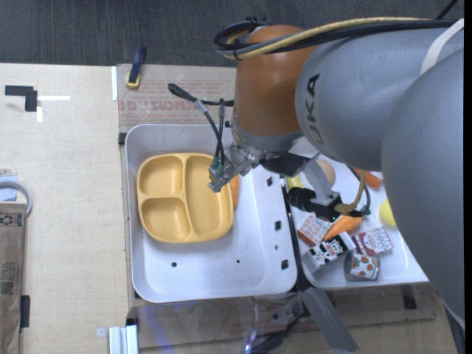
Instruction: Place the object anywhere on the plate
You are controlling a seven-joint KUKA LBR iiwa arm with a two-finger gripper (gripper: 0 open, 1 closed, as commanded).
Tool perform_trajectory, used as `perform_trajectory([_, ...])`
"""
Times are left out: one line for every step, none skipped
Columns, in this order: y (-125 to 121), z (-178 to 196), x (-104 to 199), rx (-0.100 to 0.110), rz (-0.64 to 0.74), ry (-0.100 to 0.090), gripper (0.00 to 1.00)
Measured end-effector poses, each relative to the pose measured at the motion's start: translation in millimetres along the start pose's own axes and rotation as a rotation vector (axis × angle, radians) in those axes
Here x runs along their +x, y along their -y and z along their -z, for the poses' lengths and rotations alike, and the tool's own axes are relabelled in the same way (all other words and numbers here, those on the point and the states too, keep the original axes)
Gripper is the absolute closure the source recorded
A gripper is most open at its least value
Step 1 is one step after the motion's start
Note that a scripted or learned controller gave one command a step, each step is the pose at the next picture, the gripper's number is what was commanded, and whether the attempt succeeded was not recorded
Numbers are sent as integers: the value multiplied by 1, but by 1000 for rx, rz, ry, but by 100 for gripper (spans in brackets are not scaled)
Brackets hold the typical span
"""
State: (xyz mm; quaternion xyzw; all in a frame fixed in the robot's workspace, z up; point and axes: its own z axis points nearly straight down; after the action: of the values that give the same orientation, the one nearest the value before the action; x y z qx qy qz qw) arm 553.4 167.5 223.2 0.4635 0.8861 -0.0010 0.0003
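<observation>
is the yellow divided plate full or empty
Empty: all three compartments of the yellow divided plate show bare; gripper hangs at its right rim.

Bright, even light from overhead on the pale counter [59,198], and the wood looks a touch washed out. The left white bin [199,271] takes the most of it, its floor near blown-out, with a faint bluish glare along its lower rim. The yellow plate [184,198] reads clean, with soft shading in its compartments. The big grey arm [383,102] sits close to the lens and looks soft, perhaps out of focus, its orange band [269,80] carrying a dull highlight. It throws a soft shadow beneath itself over the right bin [402,271]. The dark floor [147,13] up top shows grain. Straight edges bow slightly near the corners.
</observation>
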Motion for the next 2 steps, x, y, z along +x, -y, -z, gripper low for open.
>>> perform_trajectory([-39,-2,1,-1,225,1,100])
perform_trajectory([-39,-2,1,-1,225,1,0])
